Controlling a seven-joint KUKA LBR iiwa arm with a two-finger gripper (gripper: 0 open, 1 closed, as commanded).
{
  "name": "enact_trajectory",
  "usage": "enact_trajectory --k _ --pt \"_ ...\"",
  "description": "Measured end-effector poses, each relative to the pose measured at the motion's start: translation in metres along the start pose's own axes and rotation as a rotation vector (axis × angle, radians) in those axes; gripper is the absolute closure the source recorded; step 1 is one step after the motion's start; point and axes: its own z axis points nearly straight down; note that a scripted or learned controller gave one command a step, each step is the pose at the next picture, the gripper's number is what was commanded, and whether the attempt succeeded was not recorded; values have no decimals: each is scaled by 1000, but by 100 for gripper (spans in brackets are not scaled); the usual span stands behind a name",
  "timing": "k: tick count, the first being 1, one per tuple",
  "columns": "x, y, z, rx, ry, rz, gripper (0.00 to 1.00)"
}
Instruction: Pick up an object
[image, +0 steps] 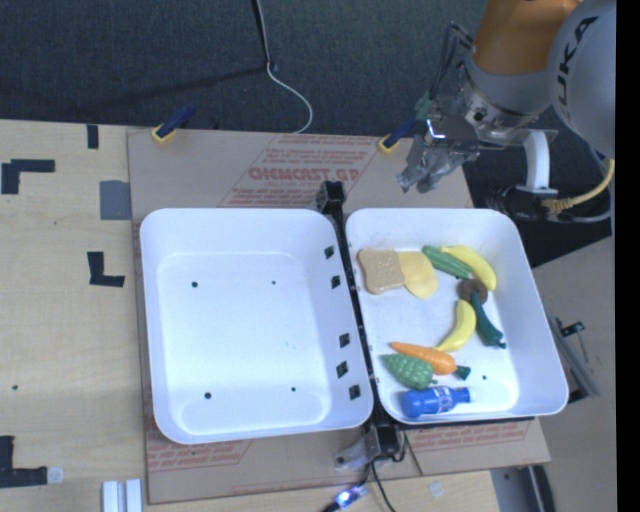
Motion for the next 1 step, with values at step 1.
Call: enact_trajectory --k 1 --pt "7 17 -118 -31 -3 1 100"
